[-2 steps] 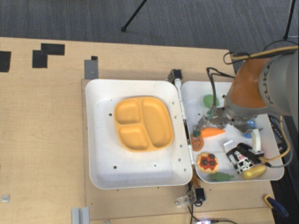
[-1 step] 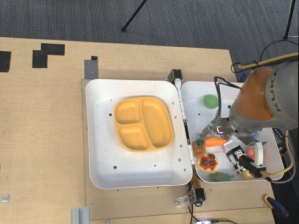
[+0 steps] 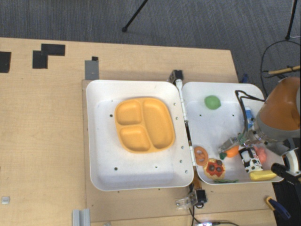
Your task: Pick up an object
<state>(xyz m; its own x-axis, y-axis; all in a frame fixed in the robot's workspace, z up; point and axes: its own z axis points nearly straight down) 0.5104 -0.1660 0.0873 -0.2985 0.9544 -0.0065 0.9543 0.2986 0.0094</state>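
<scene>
The grey arm with its orange band (image 3: 281,108) reaches in over the right-hand shallow white bin (image 3: 221,121), and its pincer (image 3: 235,144) is low among the small things gathered in that bin's near half. I judge this to be the approach-and-grasp step: nothing is lifted yet. Whether the pincer is spread or pressed together I cannot tell, for the metal parts at its tip are too small and cluttered to read.

The likeliest target is the small orange piece (image 3: 231,151) lying right at the tip, touching or almost touching it. The next move calls for a clean close on that one piece and a straight lift, without dragging in its neighbours: the black-and-white spotted toy (image 3: 251,161) just beside it, the yellow block (image 3: 262,175) near the bin's front edge, the round red-and-orange toy (image 3: 216,168) and the orange ring (image 3: 201,155) by the left wall. A green ball (image 3: 212,102) sits well apart toward the far side.

The left-hand shallow white bin (image 3: 101,140) holds a yellow-orange three-compartment plastic tray (image 3: 144,124).

Both bins rest side by side on a pale wooden worktop (image 3: 42,140) marked with black tape patches (image 3: 46,54). Beyond it lies grey carpet (image 3: 84,8), crossed by a thin dark stand leg (image 3: 141,7).
</scene>
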